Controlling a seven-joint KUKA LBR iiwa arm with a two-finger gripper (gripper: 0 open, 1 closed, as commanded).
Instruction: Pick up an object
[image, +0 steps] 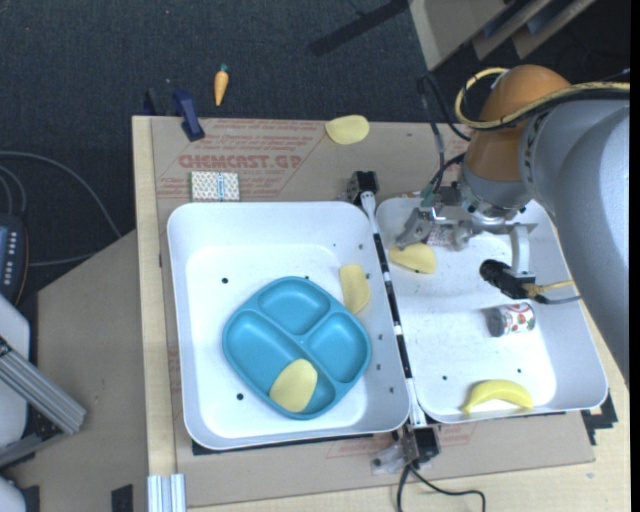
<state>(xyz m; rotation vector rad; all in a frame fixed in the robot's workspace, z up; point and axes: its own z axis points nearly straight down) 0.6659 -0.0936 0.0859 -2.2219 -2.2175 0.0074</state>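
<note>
Over the right bin, we are hovering our hand, grip state unclear, just above the yellow piece by the rim, risking a glancing miss.

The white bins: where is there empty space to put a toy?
Left bin: bare floor along its far wall and left of the blue tray. Right bin: open floor in the middle, between the small can and the banana. Its far end is crowded by the gripper and a yellow piece.
</note>
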